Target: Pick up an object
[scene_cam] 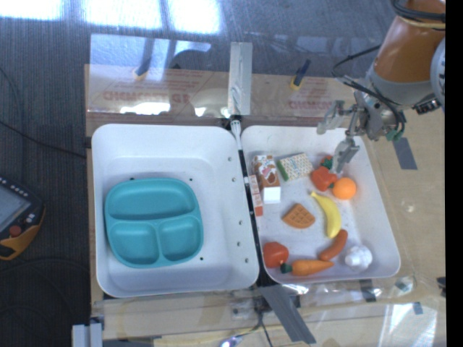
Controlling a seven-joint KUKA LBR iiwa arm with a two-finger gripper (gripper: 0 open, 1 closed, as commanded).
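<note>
The right bin [382, 215] holds several toy foods. A red tomato [323, 178] and an orange [345, 188] lie at its upper right, with a banana [329, 213] below them. A waffle wedge [298, 216], a sausage [333, 246], a carrot [311, 267], a red pepper [275, 254] and a white garlic [357, 256] are there too. Two small cartons [266, 170] [294, 166] lie near the divider. My gripper [337, 139] hangs open over the bin's upper right corner, just above the tomato. Nothing is between its fingers.
The left bin [130, 147] holds a teal divided plate [153, 220]. A metal post [239, 78] stands behind the wall between the bins. A dark device [14, 219] lies on the floor at far left.
</note>
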